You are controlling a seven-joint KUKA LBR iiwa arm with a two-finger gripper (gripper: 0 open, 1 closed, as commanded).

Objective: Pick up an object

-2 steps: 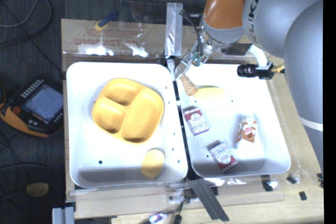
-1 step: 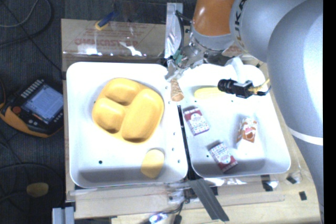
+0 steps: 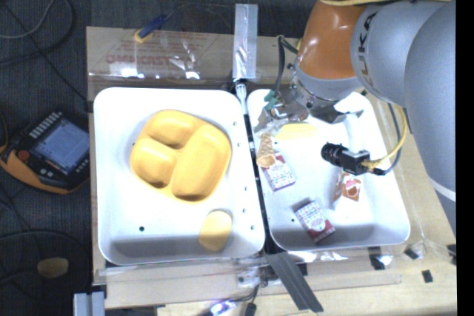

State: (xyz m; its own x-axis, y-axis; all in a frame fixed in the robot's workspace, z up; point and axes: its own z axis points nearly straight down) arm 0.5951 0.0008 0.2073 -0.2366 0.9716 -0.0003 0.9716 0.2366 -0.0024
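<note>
My gripper (image 3: pixel 272 115) reaches down into the upper left corner of the right bin (image 3: pixel 392 222), under the orange wrist band. A pale yellow flat piece (image 3: pixel 296 132) lies just to its right. Below it lie a small orange packet (image 3: pixel 266 152) and a white and red packet (image 3: pixel 279 175). A red packet (image 3: pixel 313 220) and a small orange-red packet (image 3: pixel 348 189) lie lower in that bin. The left bin (image 3: pixel 111 233) holds a large yellow lumpy object (image 3: pixel 180 153) and a small tan round piece (image 3: pixel 216 229).
A black cylindrical part with a yellow cable (image 3: pixel 345 156) hangs over the right bin. A metal divider bar (image 3: pixel 245 41) stands at the back between the bins. A clear plastic sheet (image 3: pixel 159 52) lies behind the left bin. A handheld pendant (image 3: pixel 52 152) rests on the floor at left.
</note>
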